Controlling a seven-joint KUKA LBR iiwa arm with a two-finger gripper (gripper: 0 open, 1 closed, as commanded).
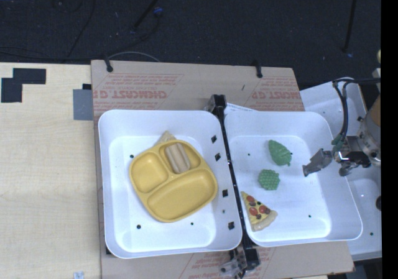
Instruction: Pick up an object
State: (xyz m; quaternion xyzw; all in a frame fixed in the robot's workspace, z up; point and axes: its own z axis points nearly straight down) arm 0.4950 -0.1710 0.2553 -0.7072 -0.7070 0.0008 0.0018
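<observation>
The right bin (pixel 311 228) holds a green leafy toy (pixel 280 152), a round green bumpy toy (pixel 268 179) and a pizza slice toy (pixel 257 210). A yellow divided plate (pixel 174 184) lies in the left bin (pixel 115 209), with a tan bread-like piece (pixel 178 156) in one of its compartments. My gripper (pixel 329 166) hangs over the right bin's right side, to the right of the green toys and apart from them. It is open, and nothing is between its fingers.
A black divider (pixel 227 172) runs between the two bins. Both sit on a brown cardboard sheet (pixel 193 88). Cables (pixel 342 100) trail near the arm at the right. A light wooden bench top (pixel 43 178) lies to the left.
</observation>
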